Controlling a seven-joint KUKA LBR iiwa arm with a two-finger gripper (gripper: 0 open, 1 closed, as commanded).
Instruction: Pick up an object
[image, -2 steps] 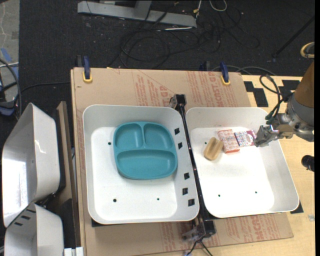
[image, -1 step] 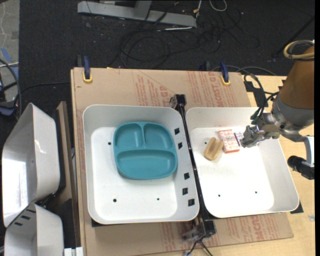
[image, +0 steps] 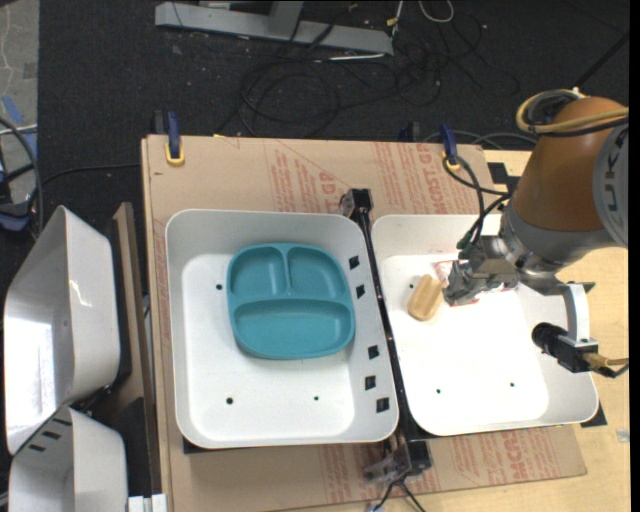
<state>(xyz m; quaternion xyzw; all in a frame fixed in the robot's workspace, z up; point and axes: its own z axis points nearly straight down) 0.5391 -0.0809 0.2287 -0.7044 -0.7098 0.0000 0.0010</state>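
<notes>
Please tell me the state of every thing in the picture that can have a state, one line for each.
Teal divided plate: lies flat and right way up in the left bin, nothing on it.
Tan block: lies on the floor of the right bin, not held.
Pincer: low over the right bin, just right of the block; open or shut cannot be told.

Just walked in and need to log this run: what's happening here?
The grey-and-orange arm's gripper hangs low in the right white bin, just beside a small tan block and not holding it. A teal divided plastic tray lies untouched in the left white bin.
</notes>
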